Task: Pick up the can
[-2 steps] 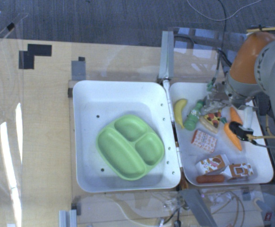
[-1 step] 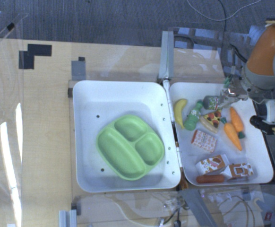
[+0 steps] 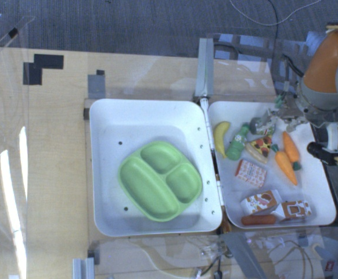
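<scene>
Two shallow white bins sit side by side on the pale wooden bench (image 3: pixel 41 156) in the camera view. The left bin (image 3: pixel 99 156) holds a green divided plate (image 3: pixel 160 182), lying flat near its middle. The right bin (image 3: pixel 327 209) is crowded. A banana (image 3: pixel 221 135) lies along its left wall with a green bottle (image 3: pixel 237 144) just beside it, and a toy pizza slice (image 3: pixel 261 147) lies next to the bottle. Two orange carrots lie close together toward the right, the upper carrot (image 3: pixel 291 147) above the lower carrot (image 3: pixel 286 167). A pink patterned box (image 3: pixel 251 172) lies near the middle. At the near edge are a brown-and-white carton (image 3: pixel 261 201), a second carton (image 3: pixel 295 210) and a red sausage (image 3: pixel 258 219).

The can (image 3: pixel 257 124) seems to be the small grey object at the far end of the right bin, between the bottle's top and the gripper; it is too small to say how it lies. The grey arm (image 3: pixel 326 68) with its orange band reaches in from the right, and the gripper (image 3: pixel 286 114) hangs over the bin's far right part, just right of the can. Whether the claw is spread or closed cannot be told, and nothing is seen held in it.
</scene>
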{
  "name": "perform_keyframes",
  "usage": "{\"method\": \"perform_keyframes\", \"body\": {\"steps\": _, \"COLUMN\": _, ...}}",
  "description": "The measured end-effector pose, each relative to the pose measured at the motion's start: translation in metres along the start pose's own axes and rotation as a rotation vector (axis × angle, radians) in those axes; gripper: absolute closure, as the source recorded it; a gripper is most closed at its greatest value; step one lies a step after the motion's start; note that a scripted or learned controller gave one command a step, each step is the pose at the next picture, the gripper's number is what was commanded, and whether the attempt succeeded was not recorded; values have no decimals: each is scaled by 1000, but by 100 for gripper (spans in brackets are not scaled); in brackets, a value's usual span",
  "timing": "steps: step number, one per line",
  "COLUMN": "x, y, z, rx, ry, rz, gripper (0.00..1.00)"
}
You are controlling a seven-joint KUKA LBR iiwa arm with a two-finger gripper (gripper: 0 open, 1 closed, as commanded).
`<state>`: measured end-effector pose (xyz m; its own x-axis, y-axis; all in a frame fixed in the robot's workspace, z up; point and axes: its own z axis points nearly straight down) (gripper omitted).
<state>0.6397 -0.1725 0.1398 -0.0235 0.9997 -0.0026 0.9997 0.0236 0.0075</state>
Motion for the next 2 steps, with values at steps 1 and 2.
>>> {"method": "perform_keyframes", "body": {"steps": 1, "x": 0, "y": 16, "z": 52, "rx": -1, "ry": 1, "rz": -105, "gripper": 0}}
{"method": "perform_keyframes", "body": {"steps": 2, "x": 1, "y": 19, "z": 37, "rx": -9, "ry": -2, "rz": -109, "gripper": 100}}
